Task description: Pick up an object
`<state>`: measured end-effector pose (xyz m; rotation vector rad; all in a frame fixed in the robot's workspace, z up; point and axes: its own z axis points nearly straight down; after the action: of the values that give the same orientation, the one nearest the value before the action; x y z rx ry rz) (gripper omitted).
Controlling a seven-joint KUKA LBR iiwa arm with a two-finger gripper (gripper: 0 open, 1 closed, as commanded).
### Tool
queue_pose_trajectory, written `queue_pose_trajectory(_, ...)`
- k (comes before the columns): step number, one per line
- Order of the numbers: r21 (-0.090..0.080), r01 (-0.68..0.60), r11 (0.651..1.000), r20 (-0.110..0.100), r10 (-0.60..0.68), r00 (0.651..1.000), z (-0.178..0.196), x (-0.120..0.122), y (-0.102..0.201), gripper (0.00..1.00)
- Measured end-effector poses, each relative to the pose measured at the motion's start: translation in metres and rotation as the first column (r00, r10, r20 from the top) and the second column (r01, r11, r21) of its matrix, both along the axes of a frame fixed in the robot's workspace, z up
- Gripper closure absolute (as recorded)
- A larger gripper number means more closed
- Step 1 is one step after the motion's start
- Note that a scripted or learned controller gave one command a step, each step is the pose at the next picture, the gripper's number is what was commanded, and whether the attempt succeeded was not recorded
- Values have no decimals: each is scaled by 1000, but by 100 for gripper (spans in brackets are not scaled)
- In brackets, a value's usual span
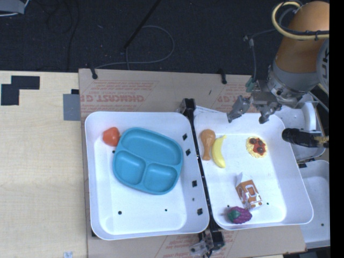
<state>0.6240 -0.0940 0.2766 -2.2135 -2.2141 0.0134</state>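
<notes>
The gripper [250,113] hangs with its fingers spread and nothing between them, over the right bin's [301,198] far rim. In that bin, at seven o'clock from it, lie a chicken drumstick [207,143] and banana [219,151] side by side; a small pizza [256,147] sits at six o'clock. Farther toward six lie a small carton [249,193] and purple grapes [238,215].

Bench [37,171], cardboard sheet [140,90], two white bins [102,208] side by side
</notes>
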Motion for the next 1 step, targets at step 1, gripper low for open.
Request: queue_pose_trajectory(1, -1, -1, 1000, 10, 1, 1000, 6, 2, 0, 0)
